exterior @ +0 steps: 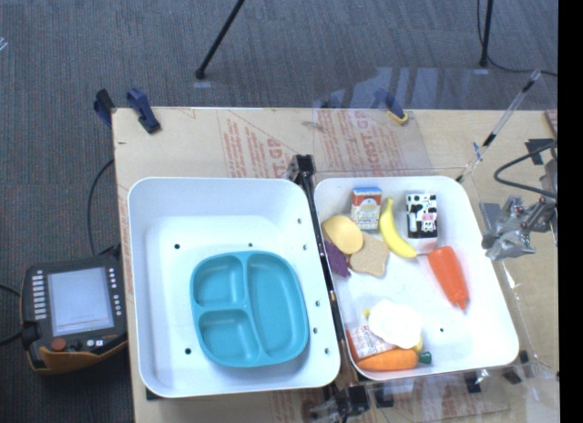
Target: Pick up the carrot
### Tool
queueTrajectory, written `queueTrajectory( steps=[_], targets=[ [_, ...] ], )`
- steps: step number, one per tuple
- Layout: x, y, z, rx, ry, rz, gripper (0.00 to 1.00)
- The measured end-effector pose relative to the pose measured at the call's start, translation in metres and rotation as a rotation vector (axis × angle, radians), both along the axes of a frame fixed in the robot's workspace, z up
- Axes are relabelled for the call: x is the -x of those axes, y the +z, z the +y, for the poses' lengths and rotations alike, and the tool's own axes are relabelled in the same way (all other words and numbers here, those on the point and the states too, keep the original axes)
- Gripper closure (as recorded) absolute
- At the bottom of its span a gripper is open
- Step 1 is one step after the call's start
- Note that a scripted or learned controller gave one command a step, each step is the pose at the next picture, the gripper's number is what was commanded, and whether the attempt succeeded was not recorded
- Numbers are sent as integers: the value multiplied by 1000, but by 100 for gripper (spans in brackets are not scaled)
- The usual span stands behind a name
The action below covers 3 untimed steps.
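Fixed overhead camera, slanted down, both bins (146, 230)

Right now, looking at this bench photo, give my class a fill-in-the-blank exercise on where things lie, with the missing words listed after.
1. The blue divided plate lies in the ____ bin.
2. The banana lies between the small red-and-white carton and the ____-patterned carton.
3. The carrot lies against the right bin's ____ rim, nearest the camera.
4. The gripper hangs over the right bin's ____ rim.

Missing words: left; cow; front; right
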State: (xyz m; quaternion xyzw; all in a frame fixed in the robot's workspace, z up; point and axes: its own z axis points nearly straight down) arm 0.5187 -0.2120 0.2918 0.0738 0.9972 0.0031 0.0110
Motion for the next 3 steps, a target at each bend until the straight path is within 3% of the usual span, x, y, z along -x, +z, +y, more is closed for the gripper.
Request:
queueTrajectory(
  steps=[1, 2, 3],
  targets=[
    [-1, 9, 0, -1, -2, -4, 100],
    [32, -17, 1, 6, 362, 20, 100],
    [30, -7, 1, 5, 359, 16, 100]
  ],
)
